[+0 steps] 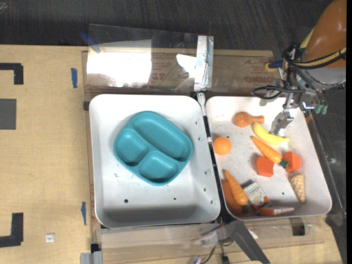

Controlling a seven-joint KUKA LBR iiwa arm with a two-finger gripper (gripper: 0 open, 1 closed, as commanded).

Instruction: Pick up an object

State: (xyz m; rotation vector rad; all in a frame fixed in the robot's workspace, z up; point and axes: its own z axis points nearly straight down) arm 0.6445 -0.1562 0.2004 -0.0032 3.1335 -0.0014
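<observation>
My gripper (pixel 281 121) hangs over the far part of the right bin (pixel 319 164), just above the far end of a yellow banana (pixel 269 135). Nothing shows held in it. Next to the banana lie an orange gourd-shaped toy (pixel 245 119) and a long carrot (pixel 265 149). An orange ball (pixel 221 146) rests by the bin's left wall. Nearer the front are an orange block (pixel 264 166), a red-orange piece with a green top (pixel 291 161), a waffle cone (pixel 297 186), a second carrot (pixel 235 187) and a small box (pixel 253 191).
The left bin (pixel 104 191) holds a teal divided plate (pixel 154 146). A clear plastic sheet (pixel 148 65) and cardboard stand behind both bins. The arm and its cables (pixel 308 70) come in over the right bin's far right corner.
</observation>
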